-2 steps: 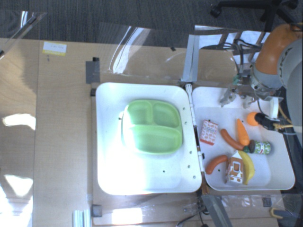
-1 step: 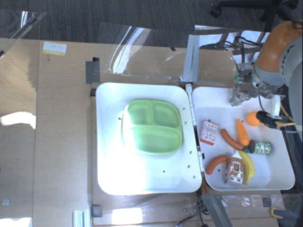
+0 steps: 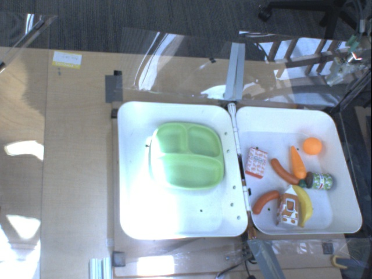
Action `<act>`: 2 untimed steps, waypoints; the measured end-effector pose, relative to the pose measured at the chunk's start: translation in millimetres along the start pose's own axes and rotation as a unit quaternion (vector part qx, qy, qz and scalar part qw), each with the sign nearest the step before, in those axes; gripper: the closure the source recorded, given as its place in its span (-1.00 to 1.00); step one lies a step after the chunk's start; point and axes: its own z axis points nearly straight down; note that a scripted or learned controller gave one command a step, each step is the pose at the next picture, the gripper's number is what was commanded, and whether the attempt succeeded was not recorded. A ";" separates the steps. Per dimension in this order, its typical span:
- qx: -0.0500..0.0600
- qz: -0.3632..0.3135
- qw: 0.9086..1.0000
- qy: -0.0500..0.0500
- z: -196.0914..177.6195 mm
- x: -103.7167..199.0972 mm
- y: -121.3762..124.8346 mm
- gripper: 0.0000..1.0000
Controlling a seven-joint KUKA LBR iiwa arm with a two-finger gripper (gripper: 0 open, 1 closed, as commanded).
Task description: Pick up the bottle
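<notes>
The bottle point(image 3: 318, 181) is lying on its side in the right bin point(image 3: 279, 127), in the half of that bin which is toward the right edge of the picture. This is the side from which the arm is reaching in, so I judge the bottle is sitting on the near side for the claw, and the claw is not needing to cross the other things to reach it. Whether the claw is released or clenched I cannot tell, and its exact place also not.

The long axis of the bottle is running about left to right in the picture, with the dark cap end pointing left. In my judgement the fingers are needing to close across this axis, on the round body.

The room is tight on the cap side. The banana point(image 3: 303, 202) is touching or almost touching the bottle from below-left, and the carrot point(image 3: 297, 163) is ending just beside the cap. The orange point(image 3: 313, 146) is lying near, above. On the right of the bottle the white floor is staying free up to the wall.

The floor is smooth and the bottle is round, so it is probably rolling if it is pushed.

The left bin point(image 3: 174, 220) is carrying a green plate point(image 3: 189, 156), well apart.
</notes>
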 end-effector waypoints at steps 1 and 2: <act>0.004 0.085 0.996 0.003 137.2 58.4 26.3 1.00; 0.003 0.085 0.996 0.002 136.7 58.2 26.5 -1.00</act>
